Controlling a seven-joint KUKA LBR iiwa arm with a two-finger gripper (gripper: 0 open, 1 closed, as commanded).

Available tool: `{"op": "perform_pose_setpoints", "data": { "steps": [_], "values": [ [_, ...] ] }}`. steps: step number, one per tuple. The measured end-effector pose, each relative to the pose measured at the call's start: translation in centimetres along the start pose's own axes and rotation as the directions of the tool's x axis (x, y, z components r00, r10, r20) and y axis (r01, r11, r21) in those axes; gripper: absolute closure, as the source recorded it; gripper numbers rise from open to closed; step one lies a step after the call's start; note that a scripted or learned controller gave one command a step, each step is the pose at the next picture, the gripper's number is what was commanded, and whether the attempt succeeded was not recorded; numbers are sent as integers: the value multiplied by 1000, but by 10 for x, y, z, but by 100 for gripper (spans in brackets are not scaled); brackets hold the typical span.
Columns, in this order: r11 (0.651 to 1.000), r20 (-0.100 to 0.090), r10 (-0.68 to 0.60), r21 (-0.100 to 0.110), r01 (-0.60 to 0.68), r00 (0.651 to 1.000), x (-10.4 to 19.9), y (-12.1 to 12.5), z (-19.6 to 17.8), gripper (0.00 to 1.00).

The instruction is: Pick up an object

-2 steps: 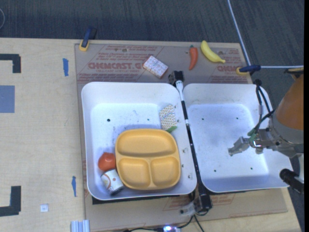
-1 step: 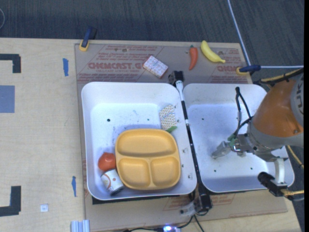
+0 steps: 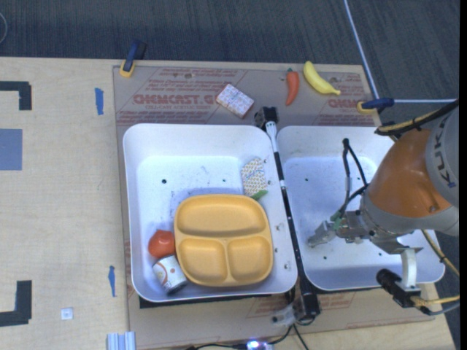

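My gripper (image 3: 319, 234) hangs low over the right bin (image 3: 321, 173), near the middle of its floor, with its metal fingers pointing left. I see nothing held between them. The left bin (image 3: 146, 159) holds a yellow divided tray (image 3: 222, 239), a red-orange round object (image 3: 161, 243) to the tray's left, a small white and orange can (image 3: 168, 273) below that, and a patterned yellow-white object (image 3: 253, 176) at the tray's upper right.
Beyond the bins, on the cardboard, lie a small patterned box (image 3: 234, 100), a red chilli (image 3: 292, 87) and a yellow banana (image 3: 319, 79). A black cable (image 3: 353, 170) loops over the right bin. A clamp (image 3: 131, 57) sits at the board's far-left corner.
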State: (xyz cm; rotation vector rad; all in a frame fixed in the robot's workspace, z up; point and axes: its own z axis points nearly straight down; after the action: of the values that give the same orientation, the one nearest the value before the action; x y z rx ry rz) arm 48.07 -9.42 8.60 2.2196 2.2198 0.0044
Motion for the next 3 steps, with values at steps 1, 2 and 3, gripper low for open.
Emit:
{"op": "perform_pose_setpoints", "data": {
  "steps": [1, 2, 3],
  "values": [
    [1000, 1, 1, 0, -1, 1000, -2, 40, 0, 0],
    [1000, 1, -1, 1, 1, 1000, -26, 111, 1, 0],
    [1000, 0, 1, 4, -1, 1000, -22, 34, -1, 0]
  ]
}}
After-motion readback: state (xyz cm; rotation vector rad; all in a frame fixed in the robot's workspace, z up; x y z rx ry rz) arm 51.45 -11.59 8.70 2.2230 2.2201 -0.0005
